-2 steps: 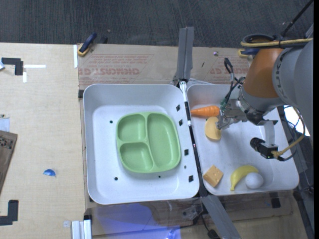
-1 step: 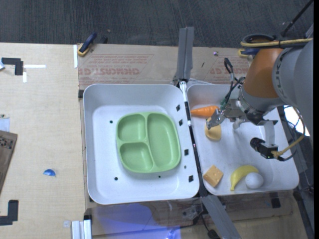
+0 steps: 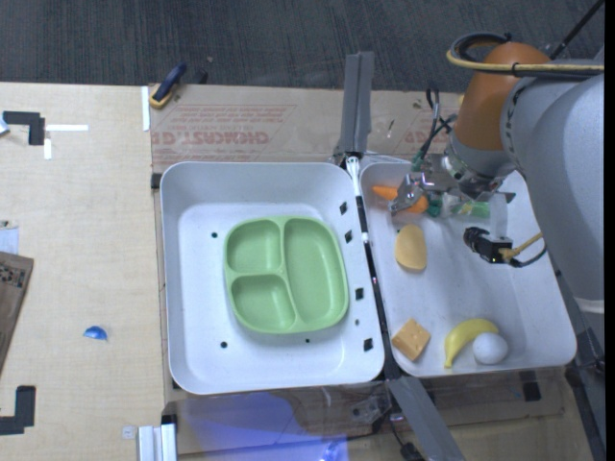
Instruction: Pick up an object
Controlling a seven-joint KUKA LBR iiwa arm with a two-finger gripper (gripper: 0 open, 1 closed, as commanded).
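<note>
The gripper (image 3: 415, 196) hung over the upper left corner of the right bin (image 3: 538, 286), and whether its fingers were spread or closed could not be told. A small orange piece, likely a carrot (image 3: 385, 192), lay just left of it, long axis running left to right across the frame. The pale yellow potato-like piece (image 3: 411, 248) sat just below. The banana (image 3: 465, 338), the white egg (image 3: 490, 349) and the orange wedge (image 3: 411, 339) lay well apart, along the lower edge.

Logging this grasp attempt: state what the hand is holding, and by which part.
It cannot be told. The hand sits low in the right bin, at the orange carrot-like piece, but the view does not show that piece, or anything else, between its fingers.
</note>
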